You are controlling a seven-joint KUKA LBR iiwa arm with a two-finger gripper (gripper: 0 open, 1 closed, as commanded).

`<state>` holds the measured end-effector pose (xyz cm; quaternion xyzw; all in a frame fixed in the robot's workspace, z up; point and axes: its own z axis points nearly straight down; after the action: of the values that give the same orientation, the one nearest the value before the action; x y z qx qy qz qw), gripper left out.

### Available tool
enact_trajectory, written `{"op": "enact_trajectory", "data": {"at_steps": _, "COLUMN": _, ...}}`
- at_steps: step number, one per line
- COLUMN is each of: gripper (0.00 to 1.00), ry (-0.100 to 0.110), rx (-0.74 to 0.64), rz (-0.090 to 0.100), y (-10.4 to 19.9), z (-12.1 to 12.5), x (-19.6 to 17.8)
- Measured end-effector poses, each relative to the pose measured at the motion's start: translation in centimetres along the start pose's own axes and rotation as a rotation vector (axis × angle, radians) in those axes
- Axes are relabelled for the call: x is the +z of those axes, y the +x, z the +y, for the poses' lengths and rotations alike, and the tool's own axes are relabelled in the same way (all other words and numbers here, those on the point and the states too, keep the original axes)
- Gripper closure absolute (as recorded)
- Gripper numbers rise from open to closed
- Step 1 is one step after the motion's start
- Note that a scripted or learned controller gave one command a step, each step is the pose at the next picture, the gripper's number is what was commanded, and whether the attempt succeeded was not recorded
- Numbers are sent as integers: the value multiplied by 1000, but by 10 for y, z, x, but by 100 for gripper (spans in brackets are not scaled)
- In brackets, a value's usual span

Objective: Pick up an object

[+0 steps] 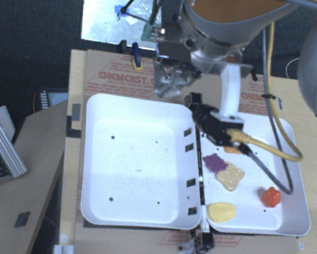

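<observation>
**Hand** (171, 83): metal, at the end of the grey arm, which has an orange band above the wrist. It hangs over the far rim of the left bin, above the printed cardboard. How far open it is cannot be told from this angle, and no item can be made out in its grip. It is well apart from all the loose items.

**Left bin** (138, 166): shallow, white, with small dark dots on its floor.

**Right bin** (253, 219): shallow, white, touching the left bin along a shared edge. It contains:
- purple piece (215, 162), flat, near the shared edge.
- beige piece (230, 177), flat with a lobed outline, touching the near edge of the purple piece.
- yellow piece (221, 212), rounded, in the near corner by the shared edge.
- red piece (271, 197), small and knobbly, towards the bin's right side, apart from the others.
- orange piece (231, 150), of which a sliver is visible at the far end, the rest hidden.

**Cardboard sheet** (119, 75): brown with red lettering, lying under both bins.

**Counter** (77, 77): pale wood, carrying the sheet and bins.
</observation>
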<state>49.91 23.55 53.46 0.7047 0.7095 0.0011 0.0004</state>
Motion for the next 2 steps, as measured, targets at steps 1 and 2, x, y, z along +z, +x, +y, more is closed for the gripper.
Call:
{"op": "enact_trajectory", "data": {"at_steps": 1, "gripper": 100, "ry": 0, "rx": 8, "rz": -2, "y": -5, "z": 77, "x": 1}}
{"op": "enact_trajectory", "data": {"at_steps": 2, "gripper": 100, "ry": 1, "rx": 6, "rz": 1, "y": -33, "z": 12, "x": -2}}
